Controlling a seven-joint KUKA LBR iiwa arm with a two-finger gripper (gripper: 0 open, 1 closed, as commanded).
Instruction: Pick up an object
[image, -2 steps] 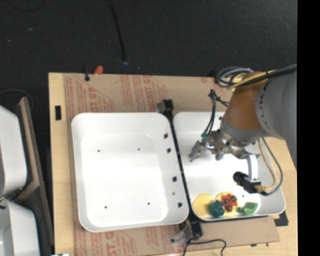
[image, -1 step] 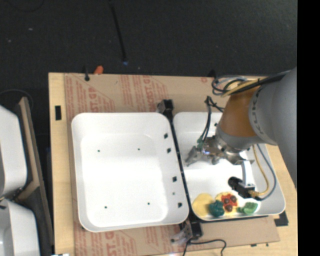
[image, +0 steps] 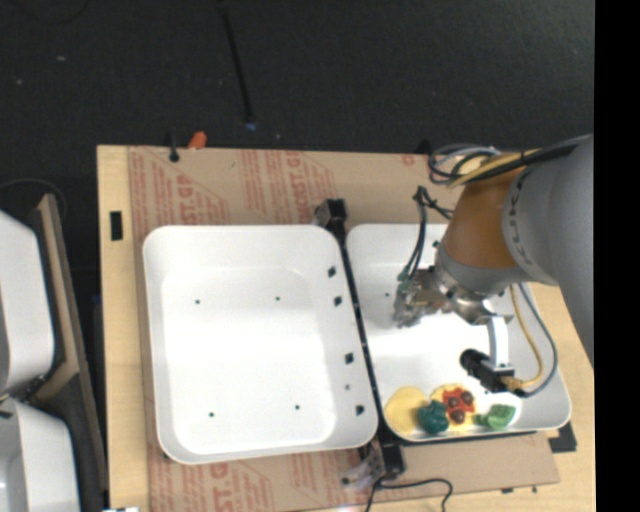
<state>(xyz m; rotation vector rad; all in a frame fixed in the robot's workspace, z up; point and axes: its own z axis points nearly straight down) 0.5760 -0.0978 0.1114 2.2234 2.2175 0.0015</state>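
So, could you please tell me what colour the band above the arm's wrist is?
Orange; the band shows clearly in the camera view.

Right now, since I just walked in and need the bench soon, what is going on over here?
A grey arm with an orange band reaches from the right into the right bin, its gripper low over the bin's bare upper part. A few small things lie along that bin's near edge: a yellow piece, a teal one, a red one and a green one. The gripper is apart from them all. The left bin sits alongside.
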